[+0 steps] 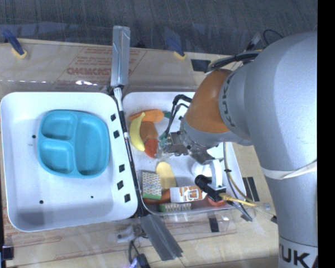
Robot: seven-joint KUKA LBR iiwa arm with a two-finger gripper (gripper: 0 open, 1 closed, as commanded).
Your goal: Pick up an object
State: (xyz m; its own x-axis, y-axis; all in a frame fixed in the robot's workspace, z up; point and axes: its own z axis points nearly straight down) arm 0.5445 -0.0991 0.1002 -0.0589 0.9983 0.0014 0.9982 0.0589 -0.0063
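Hovering low among toys in the right bin (230, 155), the claw's (166, 143) spread cannot be told.

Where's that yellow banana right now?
The banana lies in the right bin, against its left wall, beside an orange-brown piece of food.

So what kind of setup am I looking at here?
Probably a lab bin-picking bench: two white bins, one holding a blue divided tray, the other holding toy food like a banana, with the arm reaching in.
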